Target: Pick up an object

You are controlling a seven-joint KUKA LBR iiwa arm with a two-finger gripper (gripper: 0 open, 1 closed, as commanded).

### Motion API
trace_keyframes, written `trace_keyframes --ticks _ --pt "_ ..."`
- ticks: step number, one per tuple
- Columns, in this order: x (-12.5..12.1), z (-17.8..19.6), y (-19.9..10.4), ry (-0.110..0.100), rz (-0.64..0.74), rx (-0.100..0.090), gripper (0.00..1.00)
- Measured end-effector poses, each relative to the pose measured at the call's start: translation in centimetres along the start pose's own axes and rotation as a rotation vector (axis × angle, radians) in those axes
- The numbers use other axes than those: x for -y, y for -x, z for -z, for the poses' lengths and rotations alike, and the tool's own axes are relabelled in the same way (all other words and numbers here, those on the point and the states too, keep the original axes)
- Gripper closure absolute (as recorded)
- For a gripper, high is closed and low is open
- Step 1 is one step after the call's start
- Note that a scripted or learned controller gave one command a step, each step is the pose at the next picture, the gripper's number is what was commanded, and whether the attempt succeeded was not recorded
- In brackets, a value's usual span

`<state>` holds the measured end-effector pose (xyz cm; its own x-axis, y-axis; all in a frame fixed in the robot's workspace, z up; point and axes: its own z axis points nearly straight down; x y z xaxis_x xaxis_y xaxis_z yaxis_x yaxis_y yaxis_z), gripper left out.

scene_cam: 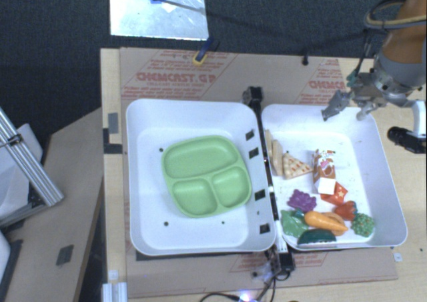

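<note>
1. Gripper (347,109): fingers spread, nothing between them, above the right bin's (381,161) far rim.
2. Toy carton (325,169): mid-bin, beside the sandwich wedge (295,165); likely light, rigid (grip its flat sides).

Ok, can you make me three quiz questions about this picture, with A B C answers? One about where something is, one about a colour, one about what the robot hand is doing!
1. Where do the toy foods lie?
A. right bin
B. left bin
C. bench

2. What colour is the divided plate?
A. red
B. green
C. blue

3. How are the gripper's fingers?
A. shut on the carrot
B. shut on the grapes
C. spread open, holding nothing

Answers:
1 A: the toy foods lie in the right bin.
2 B: the divided plate is green.
3 C: the gripper hangs open above the bin's far edge.
</note>
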<state>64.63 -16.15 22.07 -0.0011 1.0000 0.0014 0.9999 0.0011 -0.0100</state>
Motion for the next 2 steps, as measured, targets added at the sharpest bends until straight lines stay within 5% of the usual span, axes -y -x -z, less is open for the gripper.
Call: trace_keyframes --ticks 1,2 --pt "-0.2 0.8 0.0 0.012 0.002 0.002 0.0" --pt "0.2 -3.6 0.2 0.009 0.0 0.002 0.0"
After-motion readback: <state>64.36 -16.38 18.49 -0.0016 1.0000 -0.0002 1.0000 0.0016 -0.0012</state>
